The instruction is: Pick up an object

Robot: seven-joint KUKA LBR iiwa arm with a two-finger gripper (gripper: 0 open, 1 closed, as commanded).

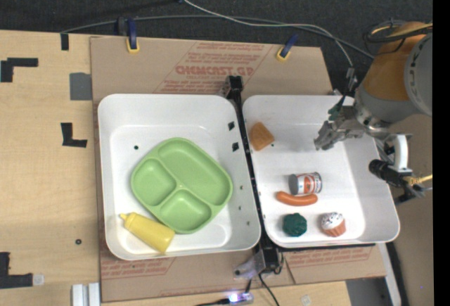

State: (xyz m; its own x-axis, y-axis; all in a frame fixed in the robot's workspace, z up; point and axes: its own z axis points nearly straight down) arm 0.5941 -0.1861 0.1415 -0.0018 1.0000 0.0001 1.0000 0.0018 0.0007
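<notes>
The right bin (pixel 355 157) holds an orange-brown bread slice (pixel 261 136) at its far left, a small tin can (pixel 305 183) lying on its side, a red sausage (pixel 296 199) just below the can, a dark green round piece (pixel 294 225) and a cupcake (pixel 332 224) near the front. My gripper (pixel 329 133) hangs over the far right part of this bin, right of the bread slice and above the can. Nothing shows between its fingers.
The left bin (pixel 112 157) bears a green divided plate (pixel 181 185) and a yellow mustard bottle (pixel 148 231) at its front left. A black divider (pixel 242 136) runs between the bins. Cables cross the dark backdrop above the cardboard sheet (pixel 204 65).
</notes>
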